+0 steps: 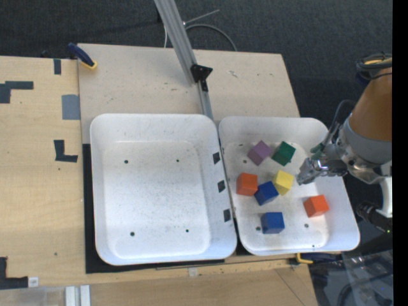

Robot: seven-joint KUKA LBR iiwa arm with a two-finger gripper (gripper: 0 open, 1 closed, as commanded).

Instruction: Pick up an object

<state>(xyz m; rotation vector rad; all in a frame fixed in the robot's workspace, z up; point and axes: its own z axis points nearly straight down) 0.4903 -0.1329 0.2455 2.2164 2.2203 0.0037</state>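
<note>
Yellow cube [284, 182] seemingly just beside gripper [305, 174]

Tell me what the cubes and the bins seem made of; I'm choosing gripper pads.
The cubes, such as the yellow cube and purple cube, look like matte painted wood or foam: flat colour, no glare, though that's uncertain. The right bin and left bin look like smooth white plastic, with rounded moulded rims.

Bench [146, 81] pale wood, matt; bins [153, 123] white plastic, speckled; pole [175, 30] metal.
</note>
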